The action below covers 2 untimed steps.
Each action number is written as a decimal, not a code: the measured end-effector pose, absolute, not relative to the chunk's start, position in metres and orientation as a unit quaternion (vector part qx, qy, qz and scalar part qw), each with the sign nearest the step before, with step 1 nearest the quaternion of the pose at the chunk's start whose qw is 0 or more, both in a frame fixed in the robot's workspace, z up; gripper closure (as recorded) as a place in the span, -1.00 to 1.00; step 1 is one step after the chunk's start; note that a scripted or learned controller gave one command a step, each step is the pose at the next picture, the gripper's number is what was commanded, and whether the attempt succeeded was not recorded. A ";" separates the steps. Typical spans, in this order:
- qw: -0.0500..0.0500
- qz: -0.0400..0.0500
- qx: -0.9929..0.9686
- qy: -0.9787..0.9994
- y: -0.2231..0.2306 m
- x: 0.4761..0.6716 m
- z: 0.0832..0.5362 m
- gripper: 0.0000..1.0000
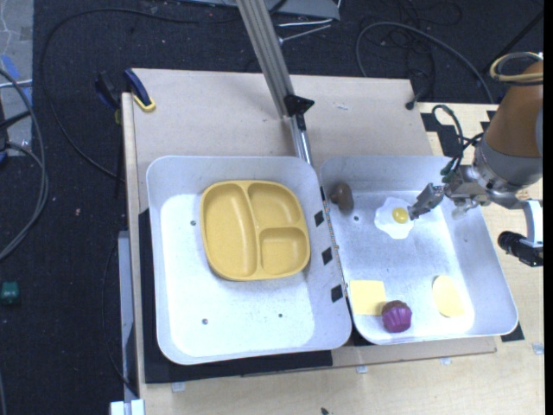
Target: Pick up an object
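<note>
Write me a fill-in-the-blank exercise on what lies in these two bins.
1. The yellow divided plate lies in the ____ bin.
2. The pincer is beside the ____ in the right bin.
3. The purple object lies right next to the yellow ____.
4. The plate has ____ compartments.

Missing words: left; fried egg; square; three

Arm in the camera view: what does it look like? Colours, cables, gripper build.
The arm has a rounded grey body with an orange band above the wrist. A black cable loops along its left side. The gripper is a slim, dark metallic piece tapering toward the tip. A white and black fitting sits lower on the arm.
</note>
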State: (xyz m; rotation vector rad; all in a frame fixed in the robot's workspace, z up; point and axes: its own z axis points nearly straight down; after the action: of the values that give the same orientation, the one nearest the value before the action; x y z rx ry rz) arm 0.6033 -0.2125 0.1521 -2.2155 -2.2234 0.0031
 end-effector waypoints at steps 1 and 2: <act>0.001 0.001 -0.707 -0.707 -0.212 0.603 0.099 -1.00; -0.002 0.000 -0.706 -0.708 -0.212 0.604 0.113 1.00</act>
State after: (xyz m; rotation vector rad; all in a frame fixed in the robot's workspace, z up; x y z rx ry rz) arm 0.6045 -0.2121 0.1127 -2.2208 -2.2263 -0.0012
